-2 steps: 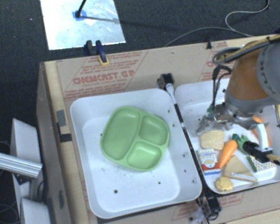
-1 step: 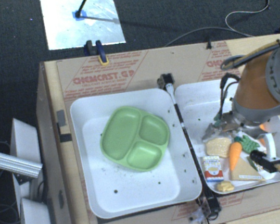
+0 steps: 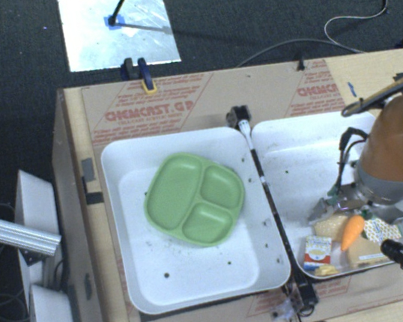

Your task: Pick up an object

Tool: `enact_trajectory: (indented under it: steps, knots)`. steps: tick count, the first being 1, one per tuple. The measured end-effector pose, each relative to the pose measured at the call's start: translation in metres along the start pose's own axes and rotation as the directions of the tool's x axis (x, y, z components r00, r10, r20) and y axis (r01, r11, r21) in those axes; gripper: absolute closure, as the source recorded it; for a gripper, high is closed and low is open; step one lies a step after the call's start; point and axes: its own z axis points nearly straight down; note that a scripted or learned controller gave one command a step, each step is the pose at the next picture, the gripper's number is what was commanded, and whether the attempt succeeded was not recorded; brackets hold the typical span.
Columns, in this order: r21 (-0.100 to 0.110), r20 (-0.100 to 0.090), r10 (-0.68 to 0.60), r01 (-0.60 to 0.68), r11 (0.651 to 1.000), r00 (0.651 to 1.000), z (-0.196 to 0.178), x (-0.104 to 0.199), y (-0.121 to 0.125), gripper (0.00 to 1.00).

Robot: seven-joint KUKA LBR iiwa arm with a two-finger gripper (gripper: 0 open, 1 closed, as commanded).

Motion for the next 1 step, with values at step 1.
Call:
enact_trajectory:
  steps: [1]
  knots:
    - [-0.003, -0.001, -0.001, 0.001, 1.000, 1.000, -0.0108, 0.0005, 0.0015, 1.00]
